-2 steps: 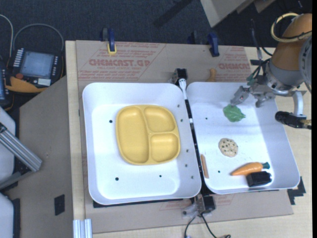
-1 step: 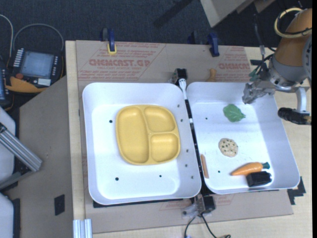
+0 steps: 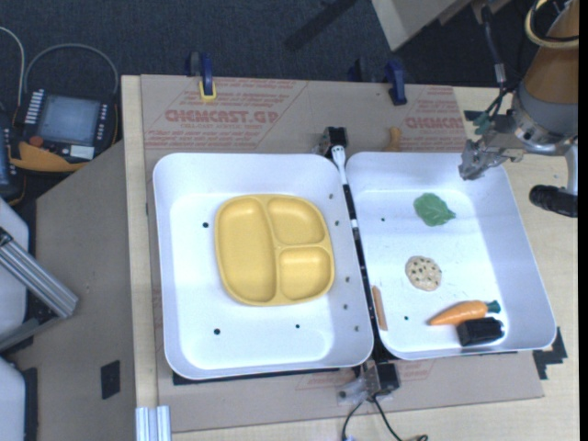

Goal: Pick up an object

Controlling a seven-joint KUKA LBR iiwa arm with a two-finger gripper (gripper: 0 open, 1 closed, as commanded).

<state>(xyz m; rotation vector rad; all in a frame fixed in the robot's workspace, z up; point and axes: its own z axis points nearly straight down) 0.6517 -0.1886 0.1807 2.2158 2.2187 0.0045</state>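
The right bin (image 3: pixel 514 246) holds a green leafy piece (image 3: pixel 433 209), a round speckled cookie (image 3: pixel 423 272), an orange carrot (image 3: pixel 461 312) and a small black block (image 3: pixel 480 332) beside the carrot. My gripper (image 3: pixel 479 162) hangs at the bin's far right corner, above and to the right of the green piece, apart from it. Nothing is seen between its tips. The arm's orange band (image 3: pixel 554 72) rises at the frame's upper right.
A yellow three-compartment plate (image 3: pixel 273 246) lies in the middle of the left bin (image 3: pixel 184 274). A thin brown stick (image 3: pixel 378 307) rests along the right bin's left wall. Clamps hold the cardboard base at the back edge.
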